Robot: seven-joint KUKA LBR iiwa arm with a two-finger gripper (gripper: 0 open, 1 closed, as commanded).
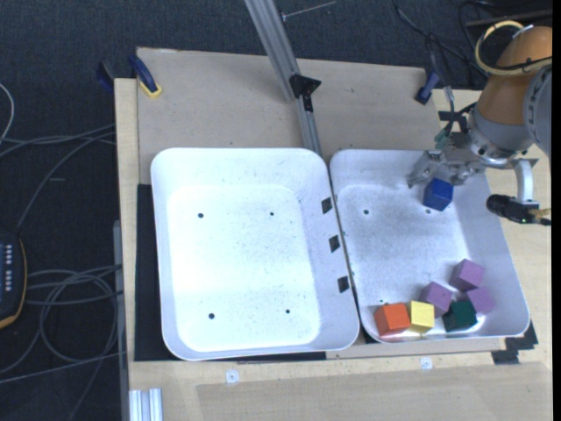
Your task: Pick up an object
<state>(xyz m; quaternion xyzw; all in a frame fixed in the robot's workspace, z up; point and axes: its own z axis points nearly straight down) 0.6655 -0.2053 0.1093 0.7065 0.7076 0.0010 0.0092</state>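
In the upper right of the frame the pincer sits right above a blue cube in the right bin. Whether it grips the cube I cannot tell. The lift looks not yet done; other blocks cluster lower right.

Grey arm, orange band, possibly yellow cable
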